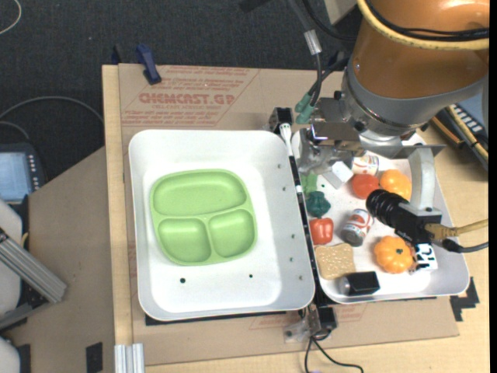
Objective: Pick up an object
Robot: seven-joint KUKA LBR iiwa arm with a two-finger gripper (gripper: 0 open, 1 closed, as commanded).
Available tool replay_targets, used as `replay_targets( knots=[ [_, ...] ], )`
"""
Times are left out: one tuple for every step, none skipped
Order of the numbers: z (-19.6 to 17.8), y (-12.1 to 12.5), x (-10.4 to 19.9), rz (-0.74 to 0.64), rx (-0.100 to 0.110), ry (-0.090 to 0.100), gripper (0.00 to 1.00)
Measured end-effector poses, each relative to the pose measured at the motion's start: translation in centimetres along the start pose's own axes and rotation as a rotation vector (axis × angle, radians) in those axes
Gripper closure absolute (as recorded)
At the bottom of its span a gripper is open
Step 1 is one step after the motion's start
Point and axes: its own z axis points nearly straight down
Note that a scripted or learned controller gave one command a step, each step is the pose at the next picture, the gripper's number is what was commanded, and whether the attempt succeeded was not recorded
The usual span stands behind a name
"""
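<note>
The right white bin holds several small things. Along its left side lie a dark green toy, a red pepper and a tan cracker square. A small can lies near the middle. A red tomato, an orange and a white block sit further back, and an orange pumpkin and a black box sit at the front. My gripper hangs low over the bin's far left corner, just behind the green toy. The wrist hides much of it.
The left white bin holds a light green divided plate. The rim between the two bins runs right beside the gripper. Both bins rest on a cardboard sheet, and a blue clip sits at its far edge.
</note>
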Motion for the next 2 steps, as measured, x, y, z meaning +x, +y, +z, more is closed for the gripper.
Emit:
replay_targets(
  knots=[
    [15.0, -0.4, -3.7, 0.013, 0.023, -0.007, 1.0],
    [6.7, 0.2, 3.3, -0.002, -0.004, 0.002, 1.0]
  ],
)
